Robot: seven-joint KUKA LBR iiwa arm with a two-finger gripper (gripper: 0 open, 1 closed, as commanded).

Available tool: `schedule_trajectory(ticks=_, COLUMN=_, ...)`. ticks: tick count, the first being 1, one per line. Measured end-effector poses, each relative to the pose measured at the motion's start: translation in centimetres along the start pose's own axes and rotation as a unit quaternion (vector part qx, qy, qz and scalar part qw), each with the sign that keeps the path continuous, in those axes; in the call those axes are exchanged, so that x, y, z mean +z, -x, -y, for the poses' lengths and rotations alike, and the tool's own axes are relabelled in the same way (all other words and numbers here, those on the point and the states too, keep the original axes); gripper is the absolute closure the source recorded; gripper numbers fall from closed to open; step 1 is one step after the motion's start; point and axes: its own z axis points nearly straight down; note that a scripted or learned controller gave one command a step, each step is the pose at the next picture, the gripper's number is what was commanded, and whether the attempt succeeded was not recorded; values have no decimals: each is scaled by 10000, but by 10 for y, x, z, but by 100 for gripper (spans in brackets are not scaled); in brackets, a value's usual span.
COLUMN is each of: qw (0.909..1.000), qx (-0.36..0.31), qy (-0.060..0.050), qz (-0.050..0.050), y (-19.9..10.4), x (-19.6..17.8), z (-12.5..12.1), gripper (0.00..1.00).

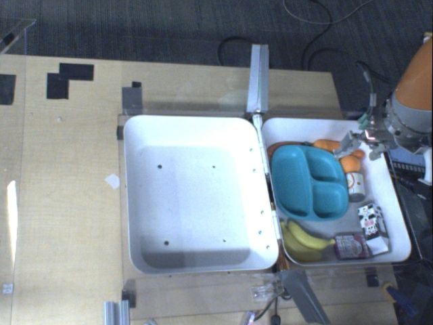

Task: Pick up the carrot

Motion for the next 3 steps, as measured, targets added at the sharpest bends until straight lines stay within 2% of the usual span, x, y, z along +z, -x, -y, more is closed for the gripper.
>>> schedule_trajectory(ticks=1, qw=9929, qx=-1185, qy=59, qz=23, y=26, x=98, z=-22, gripper=0)
schedule_trajectory(ticks=2, qw=9929, qx=-1183, qy=115, qz=75, y=29, x=84, z=-25, gripper=100)
schedule_trajectory(ticks=3, qw=9919, qx=-1259, qy=60, qz=133, y=-28, x=-5, z=-28, gripper=100)
